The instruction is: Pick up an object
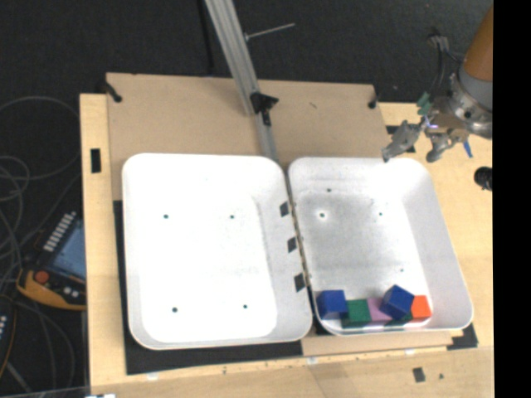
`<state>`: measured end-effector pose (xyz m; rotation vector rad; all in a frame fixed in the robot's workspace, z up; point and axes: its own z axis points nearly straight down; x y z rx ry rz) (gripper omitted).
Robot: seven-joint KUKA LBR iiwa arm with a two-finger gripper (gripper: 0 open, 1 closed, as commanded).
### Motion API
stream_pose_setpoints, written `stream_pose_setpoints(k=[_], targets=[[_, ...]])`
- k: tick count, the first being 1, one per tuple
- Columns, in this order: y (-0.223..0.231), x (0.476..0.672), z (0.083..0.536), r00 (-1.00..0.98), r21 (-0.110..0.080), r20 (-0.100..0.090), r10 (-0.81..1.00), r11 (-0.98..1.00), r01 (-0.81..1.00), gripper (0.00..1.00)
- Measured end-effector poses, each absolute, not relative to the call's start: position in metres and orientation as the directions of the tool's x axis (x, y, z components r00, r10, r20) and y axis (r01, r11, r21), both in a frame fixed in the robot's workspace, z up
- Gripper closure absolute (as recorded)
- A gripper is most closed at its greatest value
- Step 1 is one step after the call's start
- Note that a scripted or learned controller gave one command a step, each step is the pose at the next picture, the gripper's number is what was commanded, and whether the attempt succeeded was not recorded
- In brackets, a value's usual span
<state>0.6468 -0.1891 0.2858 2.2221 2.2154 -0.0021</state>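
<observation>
- Nearest us, along the front wall of the right bin (431,222), we see the task's things bunched in a row: a blue block (332,302), a green block (358,312), a pink block (379,311), a second blue block (399,300) tilted and touching an orange block (421,307).
- Beside it, the left bin (207,247) lies on the same pale surface (332,110).
- Farther back, at the right bin's far right corner, we find the gripper (419,143), its jaws standing apart with nothing between them, well apart from the blocks.
- Beyond both bins, a grey metal strut (236,52) slants across the surface.
- As we judge it, the crowding is the hazard: the blocks touch one another and hug the bin wall, so a descending finger could land on a neighbour or the rim rather than slip alongside.
- We also reckon the tilted blue block could twist or squirt free if pinched on its slanted faces, leaving the jaws closing on air.
</observation>
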Motion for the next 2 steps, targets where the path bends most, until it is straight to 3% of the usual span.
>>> stream_pose_setpoints(k=[1,2], targets=[[-0.0695,0.5712,0.3094,-0.009,0.002,0.002,1.000,0.009,1.000,0.00],[-0.0740,0.5717,0.3079,0.000,0.001,0.000,1.000,0.000,1.000,0.00]])
